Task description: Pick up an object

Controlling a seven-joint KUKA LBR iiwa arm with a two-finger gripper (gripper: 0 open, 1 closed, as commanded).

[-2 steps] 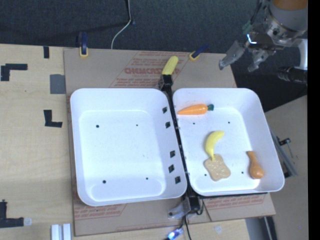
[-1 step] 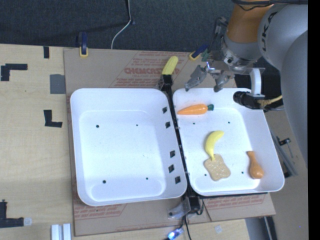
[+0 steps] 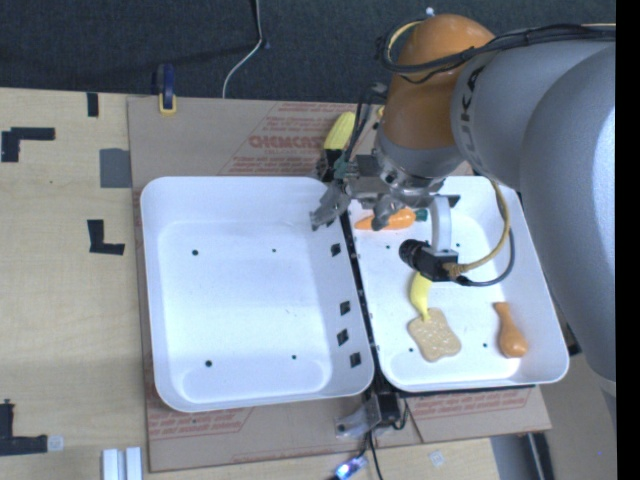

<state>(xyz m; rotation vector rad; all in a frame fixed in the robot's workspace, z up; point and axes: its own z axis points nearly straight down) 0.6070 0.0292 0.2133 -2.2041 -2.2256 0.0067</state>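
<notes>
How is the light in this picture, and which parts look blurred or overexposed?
Camera view: light is even and soft; the left bin is bright, nearly washed out, with faint shadow inside its rim; the close grey arm looks large and slightly soft; the banana and cracker in the right bin stay sharp.

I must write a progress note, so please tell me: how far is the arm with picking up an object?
Done: the arm has reached over the right bin, and its gripper is low near the orange carrot-like piece at the bin's far end. In hand: nothing visibly lifted; whether the jaws grip it cannot be told. Left: the banana, cracker and orange drumstick-like piece lie untouched, so the pick remains unfinished.
</notes>
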